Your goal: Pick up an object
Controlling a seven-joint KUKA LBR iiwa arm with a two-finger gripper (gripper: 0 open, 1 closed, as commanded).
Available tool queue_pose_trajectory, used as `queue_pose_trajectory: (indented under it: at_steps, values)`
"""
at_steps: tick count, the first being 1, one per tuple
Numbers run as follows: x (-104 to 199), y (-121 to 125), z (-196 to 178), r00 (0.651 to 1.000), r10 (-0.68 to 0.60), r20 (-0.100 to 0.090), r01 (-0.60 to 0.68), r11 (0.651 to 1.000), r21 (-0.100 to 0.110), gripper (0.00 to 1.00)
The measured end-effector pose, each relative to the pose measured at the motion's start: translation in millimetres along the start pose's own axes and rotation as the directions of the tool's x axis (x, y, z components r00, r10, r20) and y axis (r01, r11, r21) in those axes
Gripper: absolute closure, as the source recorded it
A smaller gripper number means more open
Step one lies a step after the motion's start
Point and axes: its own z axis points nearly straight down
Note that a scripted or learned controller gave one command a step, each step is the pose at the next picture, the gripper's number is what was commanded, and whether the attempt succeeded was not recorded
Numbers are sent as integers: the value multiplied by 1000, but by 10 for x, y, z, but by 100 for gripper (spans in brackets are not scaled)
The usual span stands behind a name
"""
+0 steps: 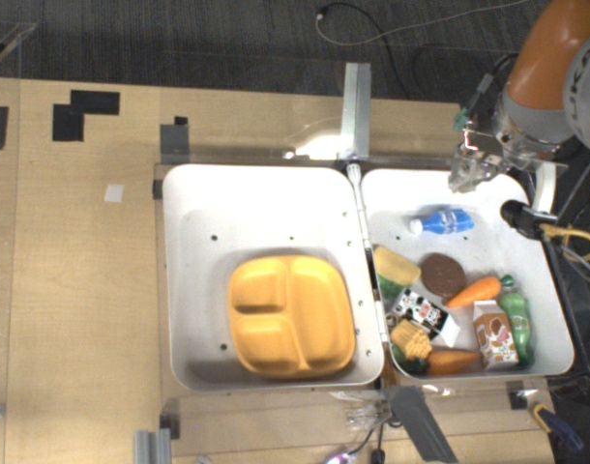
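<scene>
The claw (466, 174) is seen above the right bin's (564, 351) far edge, beyond the blue bottle (443, 222); its opening cannot be told.

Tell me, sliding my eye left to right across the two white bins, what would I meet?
Yellow divided tray in the left bin → right bin: yellow sponge-like block → brown round disc → carrot → green bottle.

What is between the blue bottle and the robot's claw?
Nothing. In the camera view, just bare white bin floor lies between the blue bottle and the gripper up at the bin's far edge.
</scene>
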Motion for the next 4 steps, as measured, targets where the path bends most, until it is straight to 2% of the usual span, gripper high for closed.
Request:
queue_pose_trajectory:
  at_steps: [1, 2, 3, 4]
  values:
    - [-346, 308, 284, 997, -73, 1, 73, 997, 1, 100]
    - [75, 235, 538, 981, -195, -1, 195, 981, 2, 100]
    - [-357, 315, -139, 997, -72, 0, 72, 997, 0, 100]
    - [-880, 406, -36, 984, -176, 1, 176, 984, -1, 100]
